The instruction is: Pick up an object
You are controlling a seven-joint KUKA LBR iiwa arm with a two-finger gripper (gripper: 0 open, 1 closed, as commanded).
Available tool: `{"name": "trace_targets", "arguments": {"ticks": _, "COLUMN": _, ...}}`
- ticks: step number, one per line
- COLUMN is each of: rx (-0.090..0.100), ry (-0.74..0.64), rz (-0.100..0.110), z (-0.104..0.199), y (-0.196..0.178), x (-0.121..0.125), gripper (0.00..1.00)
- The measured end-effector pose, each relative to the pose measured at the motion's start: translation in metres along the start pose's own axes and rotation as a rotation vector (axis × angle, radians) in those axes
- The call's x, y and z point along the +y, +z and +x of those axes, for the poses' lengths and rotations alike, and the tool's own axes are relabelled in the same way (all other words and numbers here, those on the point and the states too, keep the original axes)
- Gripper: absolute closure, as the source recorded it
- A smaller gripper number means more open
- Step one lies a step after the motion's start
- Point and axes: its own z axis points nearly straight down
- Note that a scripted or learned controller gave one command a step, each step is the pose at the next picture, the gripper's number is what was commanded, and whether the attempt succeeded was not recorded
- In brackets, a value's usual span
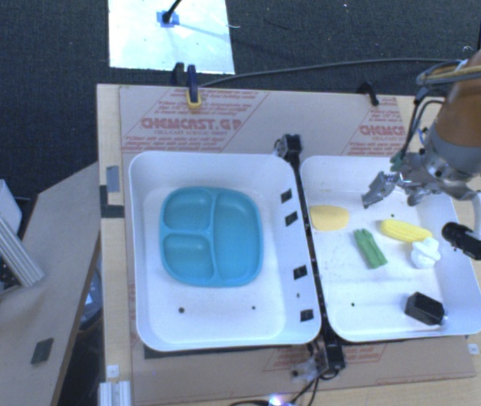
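Because the small toys lie spread apart in the right white plastic bin (468, 311), the grey two-finger gripper (390, 185) hangs open and empty over its far edge, near the flat yellow round piece (330, 218).

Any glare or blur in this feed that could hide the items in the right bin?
Camera view: even light, soft shadows; the right bin shows no glare, its items are sharp; the pale sheet beyond the bench is washed out; the tool is slightly soft.
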Motion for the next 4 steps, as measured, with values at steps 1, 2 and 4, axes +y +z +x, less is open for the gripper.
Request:
{"name": "trace_targets", "arguments": {"ticks": 1, "rx": 0.000, "ry": -0.001, "rz": 0.000, "z": 0.009, "y": 0.059, "x": 0.002, "gripper": 0.00}}
{"name": "trace_targets", "arguments": {"ticks": 2, "rx": 0.000, "ry": 0.002, "rz": -0.002, "z": 0.009, "y": 0.107, "x": 0.002, "gripper": 0.00}}
{"name": "trace_targets", "arguments": {"ticks": 4, "rx": -0.002, "ry": 0.004, "rz": -0.010, "z": -0.002, "y": 0.038, "x": 0.007, "gripper": 1.00}}
